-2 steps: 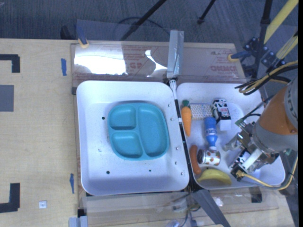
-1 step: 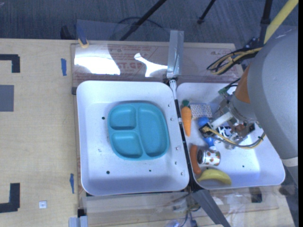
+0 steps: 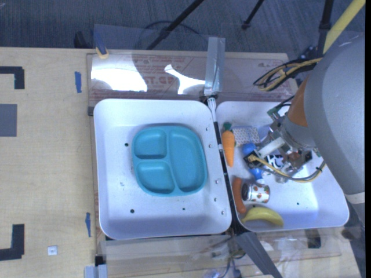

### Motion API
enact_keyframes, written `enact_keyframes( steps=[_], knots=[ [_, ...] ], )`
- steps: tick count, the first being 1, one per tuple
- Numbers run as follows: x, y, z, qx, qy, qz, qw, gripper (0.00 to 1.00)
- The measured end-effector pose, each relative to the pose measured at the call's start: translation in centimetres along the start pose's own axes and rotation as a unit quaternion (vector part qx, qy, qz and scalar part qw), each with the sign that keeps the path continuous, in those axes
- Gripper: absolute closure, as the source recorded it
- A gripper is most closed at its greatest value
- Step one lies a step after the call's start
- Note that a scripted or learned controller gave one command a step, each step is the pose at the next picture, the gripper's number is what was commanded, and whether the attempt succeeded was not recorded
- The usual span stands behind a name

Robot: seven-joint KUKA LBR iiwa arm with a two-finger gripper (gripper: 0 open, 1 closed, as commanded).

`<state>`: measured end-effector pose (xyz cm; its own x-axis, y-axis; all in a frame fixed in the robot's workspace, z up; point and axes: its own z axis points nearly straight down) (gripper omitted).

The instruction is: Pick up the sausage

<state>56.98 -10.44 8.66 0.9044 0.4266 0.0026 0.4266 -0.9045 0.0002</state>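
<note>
From my seat the arm [image 3: 342,114] runs off the right edge, so I see just its lower bulk, and that bulk covers the far right part of the right bin [image 3: 330,204]. The gripper [image 3: 278,155] sits in a tangle of cables and small parts, and I cannot make out its fingers or separate them from the clutter beneath. The sausage [image 3: 237,194] (a reddish strip by the bin's left wall) is partly hidden behind the mug [image 3: 255,193], and its lower end slips under the banana [image 3: 262,215]. A blue object [image 3: 251,155] beside the gripper is too jumbled to name; it may be a toy.
</note>
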Motion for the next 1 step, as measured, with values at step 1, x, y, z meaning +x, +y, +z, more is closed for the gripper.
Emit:
enact_keyframes(
  steps=[1],
  knots=[
    [0.0,0.0,0.0,0.0,0.0,0.0,1.0,0.0]
  ],
)
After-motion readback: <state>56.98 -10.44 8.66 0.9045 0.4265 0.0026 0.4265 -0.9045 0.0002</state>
